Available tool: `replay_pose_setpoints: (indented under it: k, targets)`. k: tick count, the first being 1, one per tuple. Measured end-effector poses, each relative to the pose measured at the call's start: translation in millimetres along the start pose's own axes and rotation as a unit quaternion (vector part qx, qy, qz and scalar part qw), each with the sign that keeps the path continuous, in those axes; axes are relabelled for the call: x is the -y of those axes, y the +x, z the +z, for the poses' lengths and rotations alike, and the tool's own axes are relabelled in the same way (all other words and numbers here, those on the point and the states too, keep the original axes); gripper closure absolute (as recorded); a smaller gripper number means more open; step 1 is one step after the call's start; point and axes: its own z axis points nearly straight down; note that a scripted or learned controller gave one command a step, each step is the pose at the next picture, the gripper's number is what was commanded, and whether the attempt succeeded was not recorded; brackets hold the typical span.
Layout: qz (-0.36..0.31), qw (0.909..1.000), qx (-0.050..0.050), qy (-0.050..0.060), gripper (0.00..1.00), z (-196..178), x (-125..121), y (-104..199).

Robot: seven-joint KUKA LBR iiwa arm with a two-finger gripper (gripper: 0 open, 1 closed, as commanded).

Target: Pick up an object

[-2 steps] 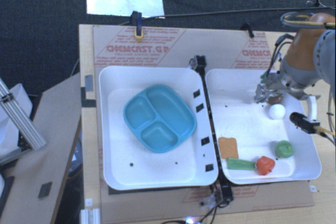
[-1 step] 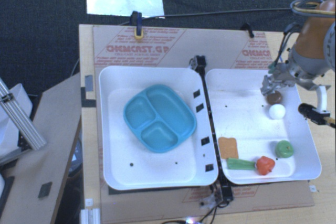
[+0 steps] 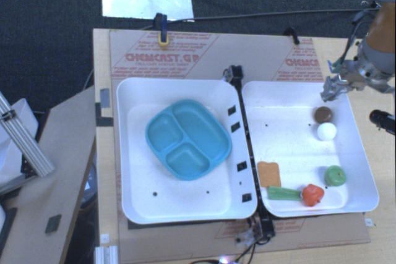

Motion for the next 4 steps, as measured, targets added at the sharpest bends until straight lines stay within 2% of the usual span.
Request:
replay_pose_setpoints:
  k: [1, 3, 4]
  targets:
    - [-0.001, 1.0, -0.001, 0.002, 1.0, -20.0, -1.3, 0.0]
    - [-0.003, 1.0, -0.002, 0.003, 1.0, -12.6, 0.9, 92.4]
    - [-0.003, 1.0, -0.002, 0.004, 1.0, -15.8, 12.1, 149.7]
